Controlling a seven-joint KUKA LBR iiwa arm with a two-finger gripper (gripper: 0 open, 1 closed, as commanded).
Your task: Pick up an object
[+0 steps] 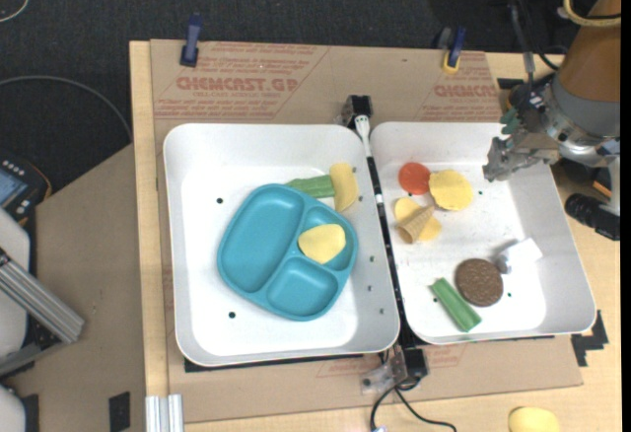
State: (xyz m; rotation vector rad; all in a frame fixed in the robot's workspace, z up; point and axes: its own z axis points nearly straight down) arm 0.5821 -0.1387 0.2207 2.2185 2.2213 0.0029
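Note:
My gripper [496, 167] hangs over the back right part of the right bin [562, 252], just right of a yellow round piece [452, 190]. Nothing shows between its fingertips. An orange-red disc [414, 176] lies left of that yellow piece. A yellow wedge-shaped item [416, 220] sits nearer the divider. A brown round cookie [479, 281] lies toward the front, with a small white-grey item [518, 254] beside it and a green stick [455, 304] at the front.
The left bin [187, 223] holds a blue divided plate [266, 252] with a yellow piece [321, 243] in one compartment. A banana-like yellow item [343, 186] and a green item [310, 186] lie behind the plate. Clamps [453, 49] sit on the board's back edge.

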